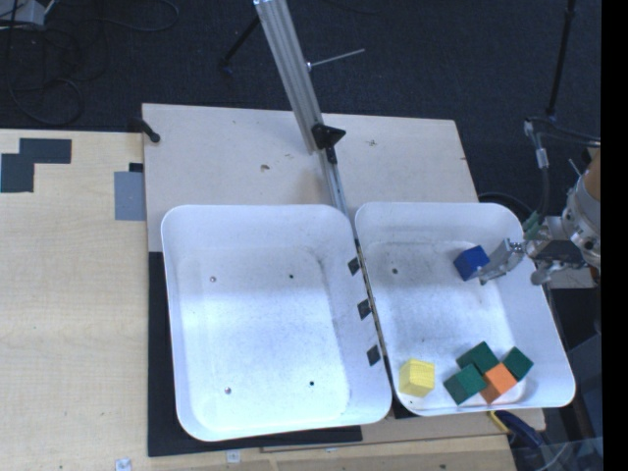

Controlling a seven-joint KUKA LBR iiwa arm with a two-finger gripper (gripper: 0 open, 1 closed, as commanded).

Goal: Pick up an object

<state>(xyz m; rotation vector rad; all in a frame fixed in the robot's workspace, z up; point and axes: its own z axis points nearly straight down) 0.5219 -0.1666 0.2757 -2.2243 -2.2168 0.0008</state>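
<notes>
A blue cube (470,261) lies in the right bin (432,226), near its right wall. My gripper (498,262) reaches in over the bin's right rim and sits just to the right of the blue cube, close to it or touching it. Along the front of the same bin lie a yellow cube (417,376), three green cubes (478,356) and an orange cube (500,380), packed close together at the front right corner.
The left bin (186,263) stands beside the right one, with black clips (362,308) along the shared rim. A slanted aluminium bar (294,77) rises behind the bins. The arm's wrist (574,243) hangs over the right edge of the bench.
</notes>
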